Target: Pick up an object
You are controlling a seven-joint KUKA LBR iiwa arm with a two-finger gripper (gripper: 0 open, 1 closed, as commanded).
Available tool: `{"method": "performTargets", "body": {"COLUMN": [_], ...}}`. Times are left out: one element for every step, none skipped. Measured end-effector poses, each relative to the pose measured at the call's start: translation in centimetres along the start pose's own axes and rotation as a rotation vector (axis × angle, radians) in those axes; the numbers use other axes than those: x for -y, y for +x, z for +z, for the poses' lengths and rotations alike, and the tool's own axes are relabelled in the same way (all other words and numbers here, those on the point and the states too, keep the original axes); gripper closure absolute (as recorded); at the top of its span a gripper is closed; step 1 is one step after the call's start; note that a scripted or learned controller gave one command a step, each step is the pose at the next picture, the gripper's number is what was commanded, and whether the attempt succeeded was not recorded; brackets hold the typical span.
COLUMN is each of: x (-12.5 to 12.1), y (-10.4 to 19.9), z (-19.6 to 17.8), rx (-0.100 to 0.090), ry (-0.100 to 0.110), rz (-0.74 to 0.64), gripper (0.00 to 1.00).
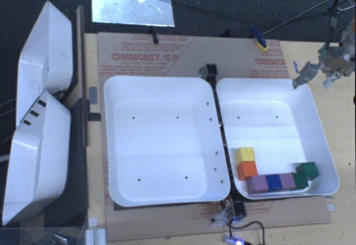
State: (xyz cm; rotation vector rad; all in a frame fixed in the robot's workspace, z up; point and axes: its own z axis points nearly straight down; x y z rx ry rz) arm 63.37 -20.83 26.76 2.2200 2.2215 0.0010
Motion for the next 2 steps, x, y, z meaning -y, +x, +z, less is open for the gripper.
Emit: {"method": "performTargets", "body": {"x": [3.2, 6.6], "y": [2.1, 0.7], "z": [10.3, 18.5], "rx": [-0.003, -0.002], "ry": [0.009, 0.008], "rz": [0.0, 0.003], "gripper": [0.0, 0.0]}}
